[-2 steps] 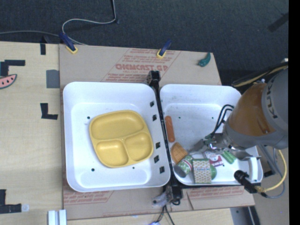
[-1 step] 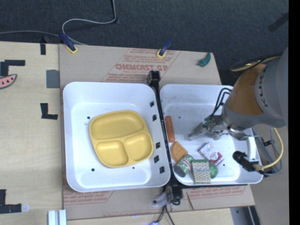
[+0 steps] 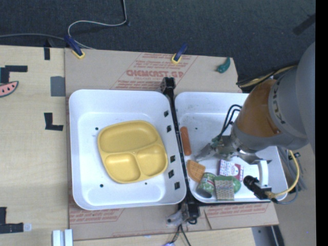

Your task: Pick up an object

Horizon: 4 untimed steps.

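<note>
Cardboard covers the table (image 3: pixel 148 70) under two white bins. Gripper (image 3: pixel 218 146) hangs in the right bin (image 3: pixel 205 104), fingers wide, holding nothing. Go straight down on the small carton (image 3: pixel 228 168), then squeeze.

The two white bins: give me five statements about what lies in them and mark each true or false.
1. The yellow divided plate lies in the left bin. True.
2. The orange sausage-shaped piece lies in the left bin. False: it lies in the right bin, near the divider.
3. The arm's gripper is over the right bin. True.
4. The green packet sits at the far edge of the right bin. False: it sits near the front edge.
5. The yellow divided plate holds food items. False: its compartments look bare.
</note>
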Each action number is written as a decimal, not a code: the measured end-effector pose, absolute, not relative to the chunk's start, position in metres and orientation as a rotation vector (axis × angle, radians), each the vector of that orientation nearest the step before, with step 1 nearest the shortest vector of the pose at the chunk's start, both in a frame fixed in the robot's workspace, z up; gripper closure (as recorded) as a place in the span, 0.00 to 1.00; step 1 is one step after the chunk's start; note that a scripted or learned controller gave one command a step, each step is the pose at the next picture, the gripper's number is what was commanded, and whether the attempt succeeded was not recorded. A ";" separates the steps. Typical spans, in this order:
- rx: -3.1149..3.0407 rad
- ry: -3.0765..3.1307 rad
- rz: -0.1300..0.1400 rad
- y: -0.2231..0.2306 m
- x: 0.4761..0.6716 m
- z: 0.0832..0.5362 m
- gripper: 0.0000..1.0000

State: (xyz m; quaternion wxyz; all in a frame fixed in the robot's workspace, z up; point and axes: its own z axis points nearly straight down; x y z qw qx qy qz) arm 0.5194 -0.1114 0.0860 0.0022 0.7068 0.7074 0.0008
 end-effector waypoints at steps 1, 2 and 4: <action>2.217 2.217 0.004 -0.105 0.485 0.086 0.00; 2.217 2.216 0.003 -0.106 0.486 0.096 1.00; 2.221 2.224 -0.001 -0.043 0.484 0.184 0.00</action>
